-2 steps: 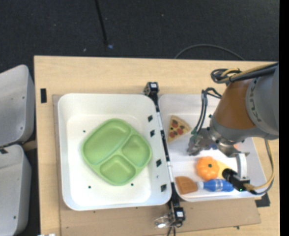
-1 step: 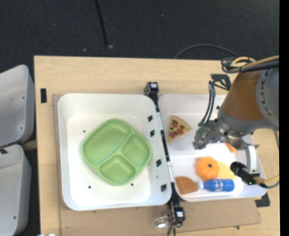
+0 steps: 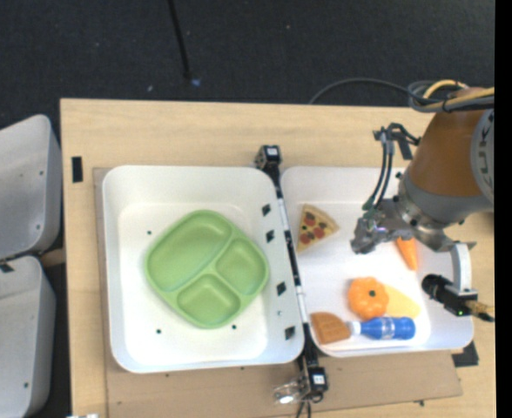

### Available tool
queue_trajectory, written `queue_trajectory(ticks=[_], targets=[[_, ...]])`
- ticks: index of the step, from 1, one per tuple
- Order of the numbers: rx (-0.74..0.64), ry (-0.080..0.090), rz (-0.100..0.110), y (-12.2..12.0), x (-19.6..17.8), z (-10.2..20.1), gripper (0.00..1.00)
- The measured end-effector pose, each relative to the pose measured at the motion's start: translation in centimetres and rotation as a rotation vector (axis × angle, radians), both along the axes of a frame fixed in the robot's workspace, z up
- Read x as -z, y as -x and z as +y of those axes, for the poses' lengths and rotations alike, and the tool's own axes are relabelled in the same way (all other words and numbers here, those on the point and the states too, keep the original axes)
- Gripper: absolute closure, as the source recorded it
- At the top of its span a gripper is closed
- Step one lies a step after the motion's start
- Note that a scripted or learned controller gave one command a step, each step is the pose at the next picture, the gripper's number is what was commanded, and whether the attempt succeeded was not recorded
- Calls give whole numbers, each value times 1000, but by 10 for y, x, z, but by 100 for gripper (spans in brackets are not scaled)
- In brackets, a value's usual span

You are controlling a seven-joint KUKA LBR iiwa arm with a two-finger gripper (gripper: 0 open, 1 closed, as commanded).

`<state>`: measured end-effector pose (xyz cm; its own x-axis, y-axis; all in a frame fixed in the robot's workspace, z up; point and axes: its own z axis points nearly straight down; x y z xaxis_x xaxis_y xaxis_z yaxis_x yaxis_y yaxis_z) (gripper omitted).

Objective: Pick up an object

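Note:
In the right bin (image 3: 343,181) lie a pizza slice toy (image 3: 315,227), an orange carrot (image 3: 407,252), an orange pumpkin (image 3: 368,296) on a yellow piece (image 3: 401,302), a blue bottle (image 3: 387,328) and a brown toast piece (image 3: 329,326). My gripper (image 3: 371,234) hangs low over the bin's middle, just left of the carrot and right of the pizza slice. Nothing shows between its fingers.
The left bin (image 3: 125,198) holds a green divided plate (image 3: 207,267). A black divider with clips (image 3: 282,242) runs between the bins. The arm's orange band (image 3: 452,151) looms over the right bin's far right side, with cables (image 3: 387,159) beside it.

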<state>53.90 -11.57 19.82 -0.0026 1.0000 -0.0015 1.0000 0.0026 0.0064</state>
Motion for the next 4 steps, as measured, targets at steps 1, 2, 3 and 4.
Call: queue_trajectory(ticks=[1, 2, 3, 4], targets=[[0, 0, 0, -2, -39, -1, 100], [-4, -2, 6, 1, -31, 57, 100], [-4, -2, 6, 8, -25, 109, 100], [-6, -3, 4, 12, -37, 168, 100]])
